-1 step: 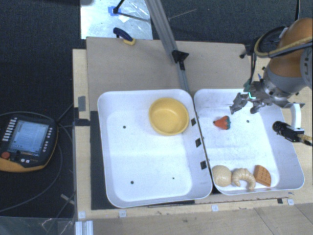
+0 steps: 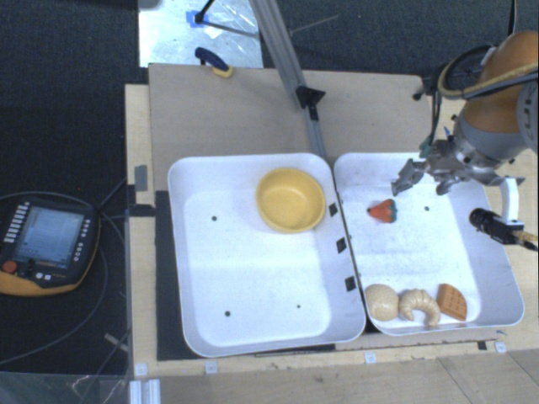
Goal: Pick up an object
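Observation:
A small red strawberry-like piece (image 2: 382,211) lies in the upper middle of the right bin (image 2: 497,263). Along that bin's front edge sit a pale bread roll (image 2: 381,302), a croissant (image 2: 418,305) and a brown waffle-like piece (image 2: 451,301). A yellow bowl (image 2: 290,199) stands upright at the back of the left bin (image 2: 202,251). My gripper (image 2: 424,181) hangs over the back of the right bin, up and to the right of the red piece. It is open, with nothing between its fingers.
The two bins touch along a raised shared rim (image 2: 344,247). A metal pole (image 2: 286,53) slants over the bench behind the bins. A teach pendant (image 2: 42,242) lies on the floor to the left.

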Available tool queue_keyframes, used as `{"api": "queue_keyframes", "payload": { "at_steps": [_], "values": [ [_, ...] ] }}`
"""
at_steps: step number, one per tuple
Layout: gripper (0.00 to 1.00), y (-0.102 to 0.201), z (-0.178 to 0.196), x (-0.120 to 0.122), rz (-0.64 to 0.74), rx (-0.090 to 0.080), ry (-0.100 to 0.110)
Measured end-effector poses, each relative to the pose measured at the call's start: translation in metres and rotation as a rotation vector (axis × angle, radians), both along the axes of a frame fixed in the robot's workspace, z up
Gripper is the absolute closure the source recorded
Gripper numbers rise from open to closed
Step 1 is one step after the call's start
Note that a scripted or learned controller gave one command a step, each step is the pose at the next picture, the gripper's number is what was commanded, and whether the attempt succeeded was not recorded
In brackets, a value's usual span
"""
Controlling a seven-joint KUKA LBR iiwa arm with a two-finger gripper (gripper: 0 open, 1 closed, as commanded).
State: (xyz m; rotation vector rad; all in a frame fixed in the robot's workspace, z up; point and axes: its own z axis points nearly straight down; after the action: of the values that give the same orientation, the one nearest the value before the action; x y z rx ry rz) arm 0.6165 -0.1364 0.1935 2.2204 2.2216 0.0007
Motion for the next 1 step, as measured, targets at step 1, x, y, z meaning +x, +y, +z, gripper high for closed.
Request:
{"api": "queue_keyframes", "payload": {
  "at_steps": [1],
  "values": [
    [0.0, 0.006, -0.046, -0.0065, 0.0, 0.001, 0.003]
  ]
}}
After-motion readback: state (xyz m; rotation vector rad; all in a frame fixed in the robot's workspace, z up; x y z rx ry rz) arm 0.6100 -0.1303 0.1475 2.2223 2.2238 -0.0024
